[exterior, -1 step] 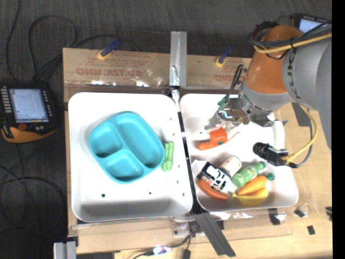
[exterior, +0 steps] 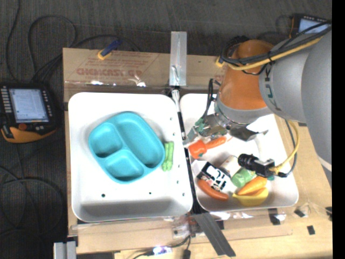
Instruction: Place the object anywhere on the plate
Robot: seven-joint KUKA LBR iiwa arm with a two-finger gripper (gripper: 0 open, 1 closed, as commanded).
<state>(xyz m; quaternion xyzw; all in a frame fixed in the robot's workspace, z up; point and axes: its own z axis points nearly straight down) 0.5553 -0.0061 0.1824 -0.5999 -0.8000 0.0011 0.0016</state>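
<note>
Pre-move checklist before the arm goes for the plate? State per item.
1. Blue plate sits flat in the left bin: ok.
2. Plate compartments free to receive an object: ok.
3. Green object lies beside the plate's right rim, not on it: not ok for a finished task.
4. Claw is over the right bin, above an orange carrot-like object: ok.
5. Object between the claw's fingers: cannot tell.
6. Remaining toys clustered in the right bin's near corner, apart from the plate: ok.

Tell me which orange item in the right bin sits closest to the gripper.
The orange carrot-like piece at the bin's left edge, just below the gripper. The other orange items lie at the bin's near end.
</note>
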